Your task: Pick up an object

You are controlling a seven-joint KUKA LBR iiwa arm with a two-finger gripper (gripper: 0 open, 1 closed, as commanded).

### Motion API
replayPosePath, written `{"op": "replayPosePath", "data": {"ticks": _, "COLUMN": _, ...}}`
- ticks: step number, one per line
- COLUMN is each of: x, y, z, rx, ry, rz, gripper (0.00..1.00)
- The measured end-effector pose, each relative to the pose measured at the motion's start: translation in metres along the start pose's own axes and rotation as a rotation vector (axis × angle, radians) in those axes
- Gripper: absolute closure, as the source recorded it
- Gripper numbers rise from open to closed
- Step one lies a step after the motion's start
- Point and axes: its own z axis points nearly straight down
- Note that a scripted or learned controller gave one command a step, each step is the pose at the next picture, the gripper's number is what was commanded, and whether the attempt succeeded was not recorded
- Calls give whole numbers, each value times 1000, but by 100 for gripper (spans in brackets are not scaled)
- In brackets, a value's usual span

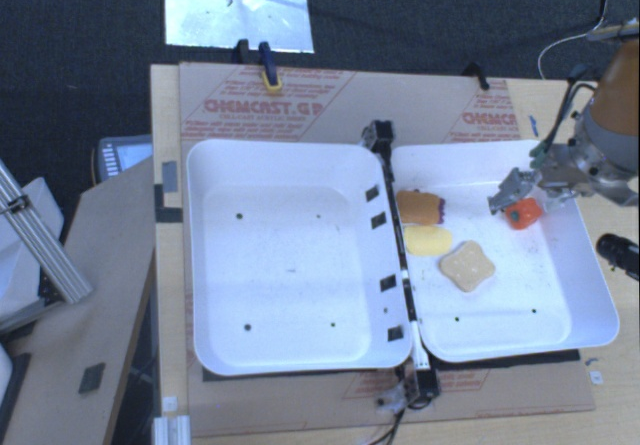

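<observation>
Two shallow white bins sit side by side on the bench. The left bin (290,263) offers bare floor from wall to wall. In the right bin (560,318) the near half is open, while three pieces crowd its left wall: a brown-and-orange item (420,206), a yellow piece (428,241) and a tan piece (467,266). Near the right wall, the gripper (516,201) hangs over a red-orange object (523,215), touching or just above it; whether its fingers are parted cannot be told.
</observation>
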Motion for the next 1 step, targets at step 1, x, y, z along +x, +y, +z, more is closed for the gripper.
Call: {"op": "replayPosePath", "data": {"ticks": 1, "x": 0, "y": 1, "z": -11, "rx": -3, "ry": 0, "rz": -2, "gripper": 100}}
